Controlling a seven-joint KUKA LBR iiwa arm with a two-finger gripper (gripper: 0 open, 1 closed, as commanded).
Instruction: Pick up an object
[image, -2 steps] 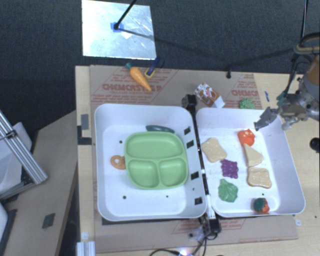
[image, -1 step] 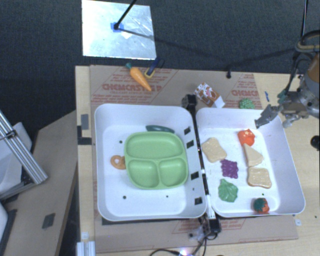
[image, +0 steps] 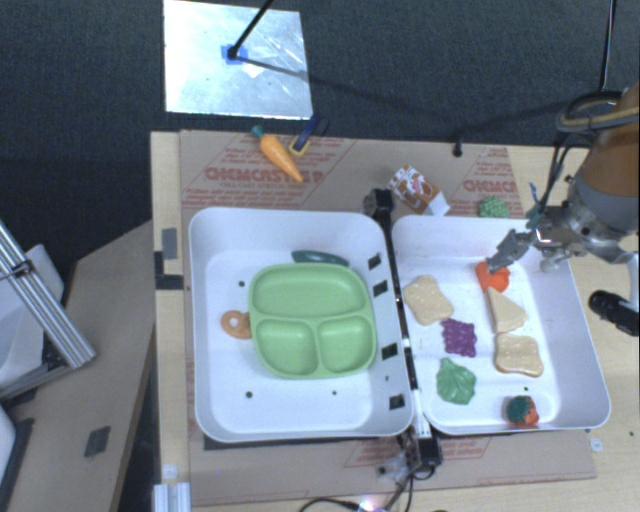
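— Two shallow white bins, and the grey arm with the orange band has its two-finger gripper low over the right-hand bin. What's it after?

— Probably the small orange-red toy piece near the back of that bin; the tip sits right at its upper edge.

— Clamped on it?

— Can't tell from here. I won't say it holds anything.

— Why that one?

— It lies a bit apart from the tan bread-shaped slices and the purple grape cluster, so there's room to come down, I'd guess.
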